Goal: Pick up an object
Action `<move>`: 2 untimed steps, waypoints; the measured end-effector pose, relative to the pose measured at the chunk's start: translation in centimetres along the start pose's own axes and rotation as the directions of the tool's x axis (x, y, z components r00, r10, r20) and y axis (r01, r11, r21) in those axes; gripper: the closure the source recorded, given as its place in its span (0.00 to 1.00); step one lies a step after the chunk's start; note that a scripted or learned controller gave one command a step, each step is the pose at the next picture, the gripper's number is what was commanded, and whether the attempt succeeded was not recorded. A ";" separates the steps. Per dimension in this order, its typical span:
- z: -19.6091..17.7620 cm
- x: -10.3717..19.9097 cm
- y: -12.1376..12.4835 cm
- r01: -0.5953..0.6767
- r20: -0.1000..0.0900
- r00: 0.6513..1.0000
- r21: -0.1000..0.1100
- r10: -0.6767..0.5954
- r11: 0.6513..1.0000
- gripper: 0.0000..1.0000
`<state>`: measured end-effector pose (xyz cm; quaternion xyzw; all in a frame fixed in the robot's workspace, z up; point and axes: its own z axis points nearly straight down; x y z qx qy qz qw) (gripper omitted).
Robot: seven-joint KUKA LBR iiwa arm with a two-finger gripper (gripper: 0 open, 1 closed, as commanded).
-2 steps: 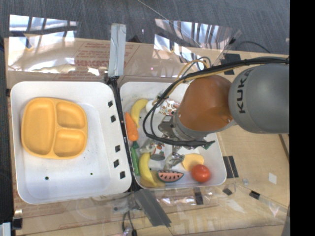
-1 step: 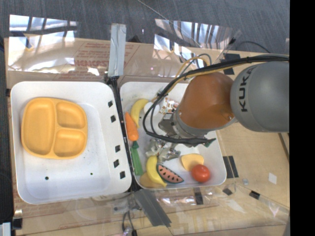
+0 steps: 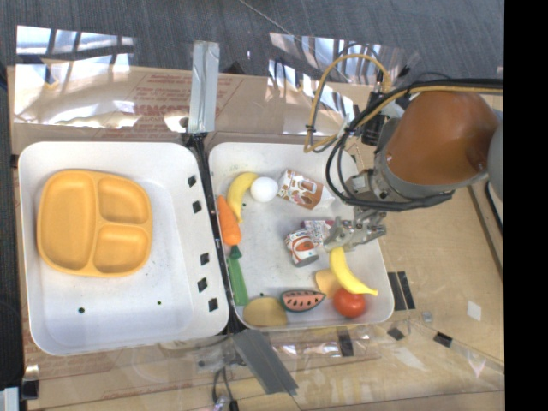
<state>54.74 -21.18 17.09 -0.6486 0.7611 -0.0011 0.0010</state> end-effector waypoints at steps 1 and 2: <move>-0.9 -8.9 0.8 0.129 0.003 0.992 -0.005 -0.129 0.992 1.00; -8.3 -11.7 -2.0 0.269 0.001 0.963 0.002 -0.269 0.963 1.00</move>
